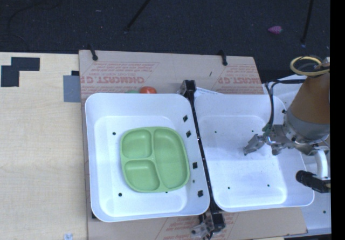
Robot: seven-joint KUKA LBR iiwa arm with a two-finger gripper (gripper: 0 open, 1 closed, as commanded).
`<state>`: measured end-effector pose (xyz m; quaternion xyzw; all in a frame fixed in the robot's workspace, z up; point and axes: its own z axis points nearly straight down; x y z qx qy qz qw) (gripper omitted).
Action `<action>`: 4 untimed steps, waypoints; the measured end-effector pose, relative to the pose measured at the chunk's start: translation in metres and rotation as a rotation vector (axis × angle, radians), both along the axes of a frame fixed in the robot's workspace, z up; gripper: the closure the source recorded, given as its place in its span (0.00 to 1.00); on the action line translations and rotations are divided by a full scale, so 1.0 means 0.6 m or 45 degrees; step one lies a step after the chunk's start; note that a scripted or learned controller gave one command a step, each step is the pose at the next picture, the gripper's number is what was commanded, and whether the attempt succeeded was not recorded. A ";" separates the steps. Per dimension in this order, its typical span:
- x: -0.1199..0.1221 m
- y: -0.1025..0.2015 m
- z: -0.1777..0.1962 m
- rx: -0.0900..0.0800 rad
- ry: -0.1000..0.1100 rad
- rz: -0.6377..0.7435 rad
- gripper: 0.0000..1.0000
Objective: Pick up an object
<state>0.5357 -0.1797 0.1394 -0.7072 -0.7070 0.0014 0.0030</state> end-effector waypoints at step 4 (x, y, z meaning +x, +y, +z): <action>-0.012 0.014 0.079 -0.002 -0.008 0.001 1.00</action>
